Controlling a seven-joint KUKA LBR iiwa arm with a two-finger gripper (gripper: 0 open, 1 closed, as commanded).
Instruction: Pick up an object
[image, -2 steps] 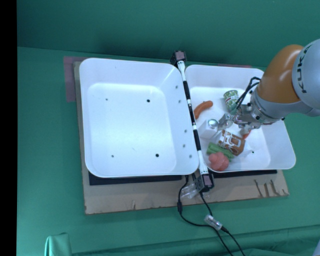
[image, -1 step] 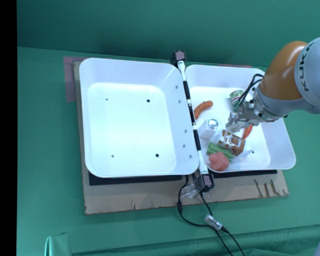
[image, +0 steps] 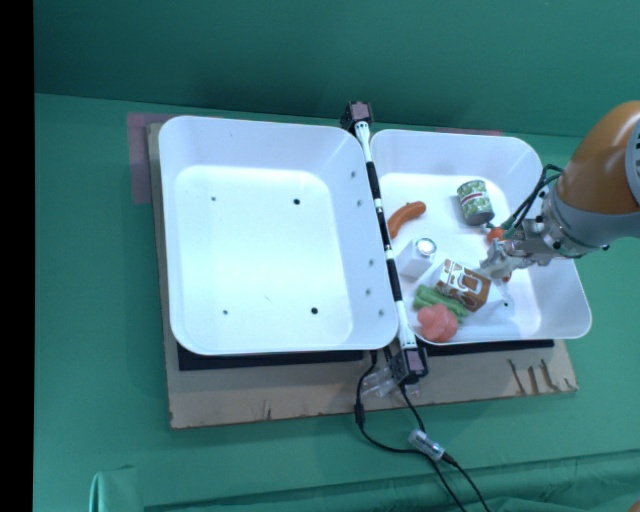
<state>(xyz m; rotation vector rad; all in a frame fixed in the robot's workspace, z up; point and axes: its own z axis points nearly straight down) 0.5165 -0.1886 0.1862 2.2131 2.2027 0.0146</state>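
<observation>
Green cloth surrounds the bench, where the carton (image: 464, 285) lies tilted just left of the gripper (image: 497, 262), whose fingers blur beyond telling, an orange bit (image: 494, 235) half hidden behind it, sausage (image: 406, 214) farther left

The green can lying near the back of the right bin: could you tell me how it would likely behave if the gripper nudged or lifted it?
The green can looks cylindrical and lies tilted on the smooth floor of the right bin, so a nudge would probably roll it. Its rounded, seemingly rigid wall may slip from a two-finger pinch.
</observation>
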